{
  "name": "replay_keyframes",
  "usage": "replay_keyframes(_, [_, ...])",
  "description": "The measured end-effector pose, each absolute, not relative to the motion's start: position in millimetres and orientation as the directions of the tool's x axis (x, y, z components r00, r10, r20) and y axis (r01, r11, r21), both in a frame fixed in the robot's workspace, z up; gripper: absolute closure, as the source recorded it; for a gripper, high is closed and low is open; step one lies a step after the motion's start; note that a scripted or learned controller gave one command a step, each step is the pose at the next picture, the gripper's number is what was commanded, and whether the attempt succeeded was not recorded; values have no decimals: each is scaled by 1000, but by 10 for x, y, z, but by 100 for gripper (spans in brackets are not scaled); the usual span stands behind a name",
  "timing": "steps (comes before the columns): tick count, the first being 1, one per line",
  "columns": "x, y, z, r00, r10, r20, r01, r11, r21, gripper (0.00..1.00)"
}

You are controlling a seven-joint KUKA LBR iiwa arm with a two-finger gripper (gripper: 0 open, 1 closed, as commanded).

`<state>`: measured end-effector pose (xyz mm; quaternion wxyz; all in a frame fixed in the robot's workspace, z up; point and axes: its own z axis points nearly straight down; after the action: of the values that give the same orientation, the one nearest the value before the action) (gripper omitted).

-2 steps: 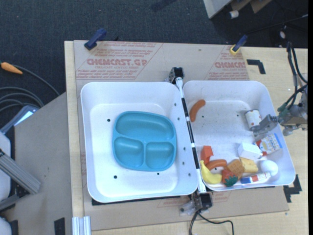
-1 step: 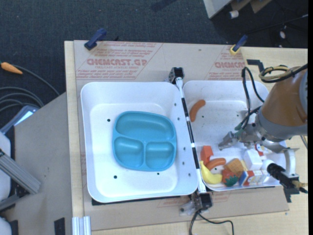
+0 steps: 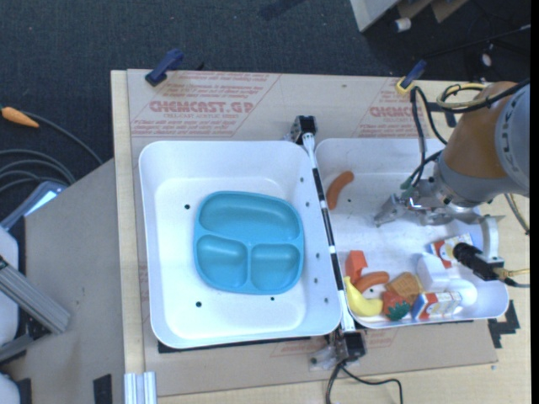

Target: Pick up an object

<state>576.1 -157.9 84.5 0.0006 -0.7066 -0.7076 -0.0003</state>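
My gripper [image 3: 389, 212] hangs low over the upper middle of the right bin [image 3: 370, 154], reaching in from the right on the grey arm with its orange band [image 3: 476, 146]. An orange sausage [image 3: 338, 188] lies to its left, apart from it, near the divider. Toy food is piled in the bin's front part: a red-orange piece [image 3: 356, 262], a yellow banana [image 3: 363, 303], a tan cookie [image 3: 405, 285], a small green item [image 3: 397, 312] and a white carton with red print [image 3: 441, 301]. I see nothing held.
The left bin [image 3: 160, 225] holds a blue divided plate [image 3: 248, 241]. A black clamp rail [image 3: 318, 200] runs between the bins. A small red, white and blue packet [image 3: 441, 250] lies under the arm's wrist, with cables [image 3: 429, 112] looping above.
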Motion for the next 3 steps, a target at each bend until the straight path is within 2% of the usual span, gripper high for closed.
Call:
replay_keyframes(1, [5018,-1036,840,0,1000,1,1000,0,-3,0])
replay_keyframes(2, [5021,-1039,939,1,1000,0,1000,-1,-1,100])
replay_keyframes(3, [4793,-1456,1876,1,1000,0,1000,-1,0,100])
